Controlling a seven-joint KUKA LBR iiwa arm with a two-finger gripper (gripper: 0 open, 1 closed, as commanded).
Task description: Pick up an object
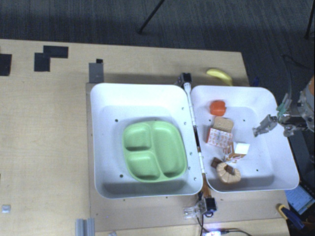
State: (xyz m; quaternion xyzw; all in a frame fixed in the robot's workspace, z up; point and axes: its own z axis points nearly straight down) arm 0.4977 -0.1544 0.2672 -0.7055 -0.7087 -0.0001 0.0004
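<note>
Hand (grip state unclear) | over right bin | white block near, apart

Robot lab — wooden bench; two white bins; cabling.

Bins are smooth white plastic; the green divided tray is matt plastic; the bench is pale wood.

No legible text anywhere.
Red-and-white printed packet in right white bin: markings too blurred to read.
</note>
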